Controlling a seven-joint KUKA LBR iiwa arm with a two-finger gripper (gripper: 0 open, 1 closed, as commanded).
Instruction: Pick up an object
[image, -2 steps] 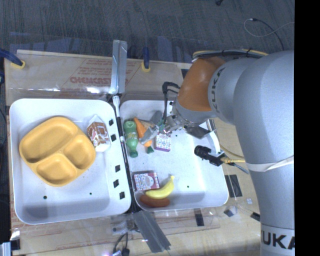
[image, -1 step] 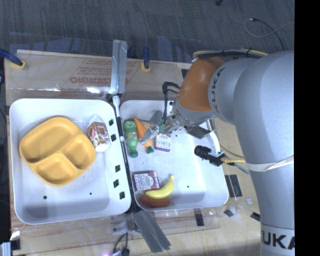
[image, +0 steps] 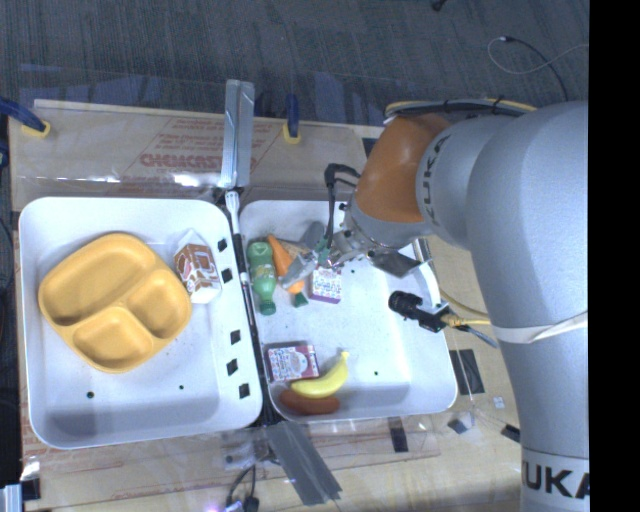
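Orange carrot (image: 282, 258) crowds green bottle (image: 263, 276), purple packet (image: 326, 285) just right of it. We see gripper (image: 330, 255) above packet; grip state unclear. We fear snagging neighbours, lifting nothing.

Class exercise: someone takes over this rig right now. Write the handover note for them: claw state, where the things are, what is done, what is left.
Claw: low over the back of the right bin, above a small purple-and-white packet; open or shut cannot be told, and nothing is seen lifted.
Right bin: green bottle and orange carrot-like piece by the divider; banana, a red item under it and a pink packet at the front edge.
Left bin: yellow divided tray and a brown-and-white packet.
Done: arm is over the items.
Left: grasp and lift one object.
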